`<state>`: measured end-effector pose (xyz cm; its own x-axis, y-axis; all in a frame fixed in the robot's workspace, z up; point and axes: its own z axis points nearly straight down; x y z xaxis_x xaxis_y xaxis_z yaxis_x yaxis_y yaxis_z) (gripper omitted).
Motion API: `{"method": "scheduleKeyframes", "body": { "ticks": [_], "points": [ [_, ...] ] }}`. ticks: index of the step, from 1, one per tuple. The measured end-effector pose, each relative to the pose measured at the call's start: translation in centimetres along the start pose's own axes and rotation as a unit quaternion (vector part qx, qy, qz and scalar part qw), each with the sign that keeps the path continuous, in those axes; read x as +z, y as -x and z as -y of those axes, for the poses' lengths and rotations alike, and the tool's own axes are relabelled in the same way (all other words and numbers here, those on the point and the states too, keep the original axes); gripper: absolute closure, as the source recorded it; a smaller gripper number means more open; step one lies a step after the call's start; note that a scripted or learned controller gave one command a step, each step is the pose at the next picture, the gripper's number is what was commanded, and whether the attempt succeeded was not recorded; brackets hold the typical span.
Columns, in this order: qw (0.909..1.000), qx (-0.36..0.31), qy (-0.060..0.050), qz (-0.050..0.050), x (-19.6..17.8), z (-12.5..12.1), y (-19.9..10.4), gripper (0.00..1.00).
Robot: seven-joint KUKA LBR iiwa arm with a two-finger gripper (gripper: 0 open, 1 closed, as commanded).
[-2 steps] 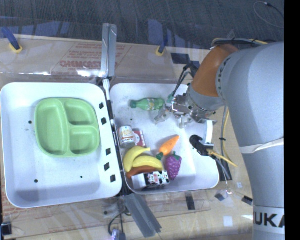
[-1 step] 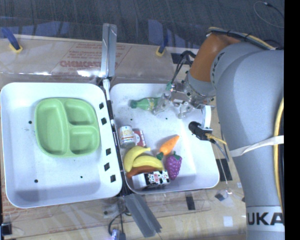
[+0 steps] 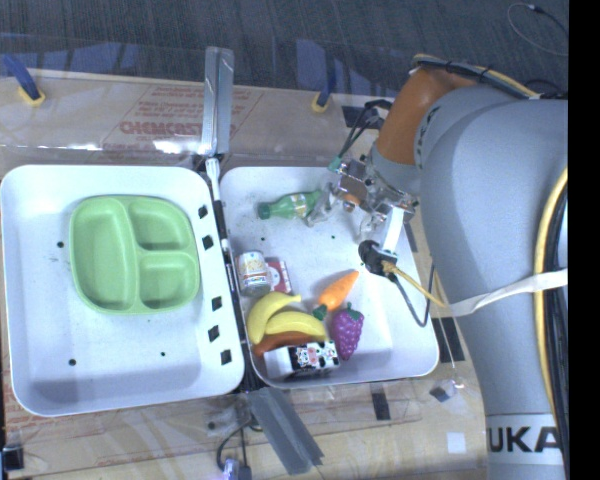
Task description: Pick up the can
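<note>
Over the right bin (image 3: 405, 353), the arm's end effector (image 3: 325, 206) hovers low, its opening unclear.

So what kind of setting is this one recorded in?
Most likely a robotics lab pick-and-place station. A grey arm reaches over two white bins set side by side on a bench, the right one holding toy fruit such as bananas and a small can; loose cables lie on carpet behind.

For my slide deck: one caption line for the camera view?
Gripper beside the green bottle in the right bin; the can lies apart, by the bananas.
</note>
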<state>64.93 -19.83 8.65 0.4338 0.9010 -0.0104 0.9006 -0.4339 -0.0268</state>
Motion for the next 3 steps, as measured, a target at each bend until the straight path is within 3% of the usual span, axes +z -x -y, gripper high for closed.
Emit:
{"method": "scheduleKeyframes", "body": {
  "ticks": [1,2,3],
  "points": [
    [0.9915,0.13,-0.004,0.001,0.0,0.6,-0.9,0.0],
    [0.9743,0.225,0.004,-0.005,-2.2,1.0,-0.5,0.0],
    [0.9752,0.221,0.004,-0.005,-3.2,1.0,-0.8,1.0]
  ]
}}
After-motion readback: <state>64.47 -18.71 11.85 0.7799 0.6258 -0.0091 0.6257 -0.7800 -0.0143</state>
